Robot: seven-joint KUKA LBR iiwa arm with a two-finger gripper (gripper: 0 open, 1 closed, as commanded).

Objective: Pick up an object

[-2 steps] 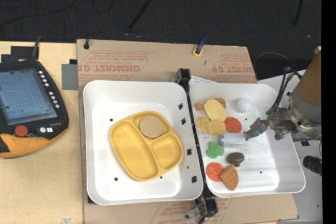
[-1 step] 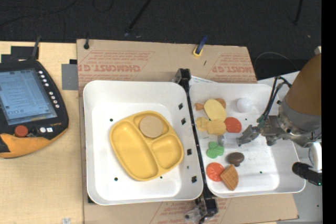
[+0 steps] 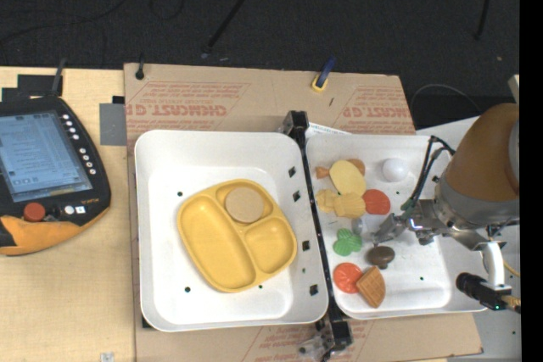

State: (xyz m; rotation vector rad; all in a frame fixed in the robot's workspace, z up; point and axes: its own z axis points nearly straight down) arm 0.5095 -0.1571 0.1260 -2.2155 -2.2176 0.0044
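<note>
Yellow divided plate (image 3: 229,246) sits in the left bin (image 3: 161,174), a tan disc (image 3: 244,204) in its 12 o'clock compartment. We log the small toy foods in the right bin (image 3: 424,288): a white ball (image 3: 393,169) at 12 o'clock, a green piece (image 3: 346,244) centre, and a brown piece (image 3: 380,255) just at 7 o'clock of the gripper (image 3: 392,226). We cannot tell how its grip stands, nor see anything held. A tablet (image 3: 42,157) lies on the tabletop (image 3: 93,292) at 9 o'clock.

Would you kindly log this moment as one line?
gripper: low in right bin, among toy food | grasp: unconfirmed | yellow tray: left bin
</note>
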